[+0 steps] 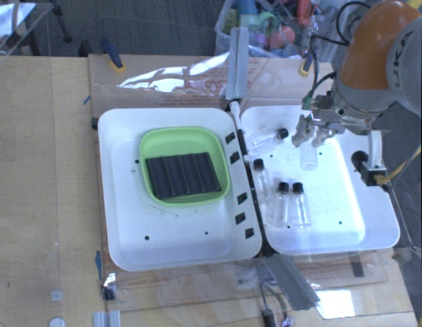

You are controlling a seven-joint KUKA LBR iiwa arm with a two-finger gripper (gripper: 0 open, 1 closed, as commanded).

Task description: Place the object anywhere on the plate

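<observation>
- The grey robot arm with the orange band comes in from the right, over the right white bin.
- Its two-finger gripper points down above the back part of that bin.
- A small clear plastic vial hangs straight down between the gripper's fingers, so the gripper is closed around it and holds it up.
- The held vial is over the right bin, well apart from the plate.
- The square green plate with round corners sits in the left white bin.
- A dark grey ridged block lies flat on the green plate and covers much of its middle.
- Two clear vials with black caps lie side by side in the middle of the right bin.
- Another clear vial with a black cap lies near the wall between the two bins.
- One more clear vial with a black cap lies near the back of the right bin, just left of the gripper.
- A clear box full of bright toys sits behind the bins.
- The bins rest on a light wooden bench.
</observation>
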